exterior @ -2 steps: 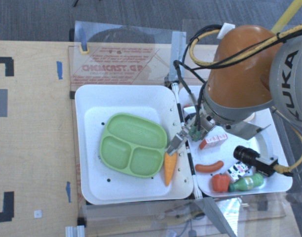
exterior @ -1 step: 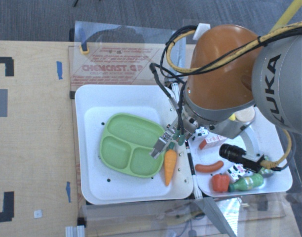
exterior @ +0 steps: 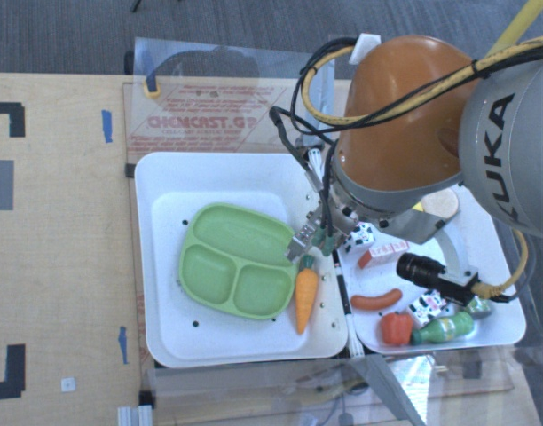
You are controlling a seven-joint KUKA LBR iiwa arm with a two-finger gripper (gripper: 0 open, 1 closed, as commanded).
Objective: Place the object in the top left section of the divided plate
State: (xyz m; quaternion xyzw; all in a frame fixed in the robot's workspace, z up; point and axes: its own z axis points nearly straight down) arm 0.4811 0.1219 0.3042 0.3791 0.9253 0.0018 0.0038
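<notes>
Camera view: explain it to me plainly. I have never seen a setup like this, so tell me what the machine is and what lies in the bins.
This single picture looks down at a slant on a bench. The big grey and orange shape is a robot arm reaching in from the right. Its tool hangs low over the left white bin, just above the leafy end of a toy carrot. Beside that lies a green divided plate. The right bin holds a sausage, a red toy fruit, a green bottle and other small toys. I cannot tell whether the tool grips anything.
</notes>
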